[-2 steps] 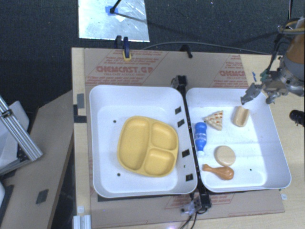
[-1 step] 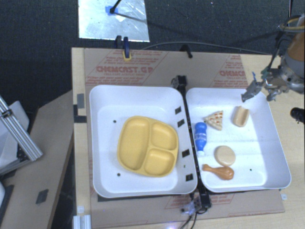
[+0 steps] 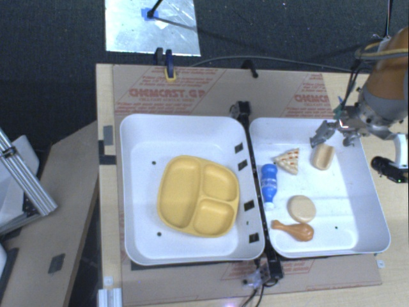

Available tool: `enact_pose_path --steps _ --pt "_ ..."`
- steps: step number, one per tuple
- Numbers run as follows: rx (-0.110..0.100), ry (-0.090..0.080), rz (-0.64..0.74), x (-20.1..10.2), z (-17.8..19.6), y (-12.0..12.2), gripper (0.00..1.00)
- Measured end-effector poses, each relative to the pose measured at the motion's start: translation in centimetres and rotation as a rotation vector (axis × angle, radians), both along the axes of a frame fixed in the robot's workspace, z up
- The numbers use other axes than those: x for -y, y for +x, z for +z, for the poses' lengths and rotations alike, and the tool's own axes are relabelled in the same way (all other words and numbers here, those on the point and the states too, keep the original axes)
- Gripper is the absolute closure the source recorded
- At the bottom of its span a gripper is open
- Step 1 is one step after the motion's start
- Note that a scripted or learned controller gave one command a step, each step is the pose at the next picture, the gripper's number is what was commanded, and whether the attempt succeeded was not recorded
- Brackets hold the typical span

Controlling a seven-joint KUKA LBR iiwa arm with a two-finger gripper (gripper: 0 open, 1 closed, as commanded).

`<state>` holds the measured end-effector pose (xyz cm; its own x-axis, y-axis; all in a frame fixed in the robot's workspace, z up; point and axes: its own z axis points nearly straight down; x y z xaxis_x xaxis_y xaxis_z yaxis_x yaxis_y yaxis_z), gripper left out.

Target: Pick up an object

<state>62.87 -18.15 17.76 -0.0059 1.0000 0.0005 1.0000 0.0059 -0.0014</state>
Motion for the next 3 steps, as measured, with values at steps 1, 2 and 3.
enact_pose_path --steps 1,2,3 --pt "0.001 -0.001 0.001 -0.2 -4.2 0.5 0.00" --pt "0.010 -0.002 0.000 -0.1 -8.6 0.8 0.00" --pt "0.015 -0.003 0.003 -0.1 -7.3 1.0 1.00"
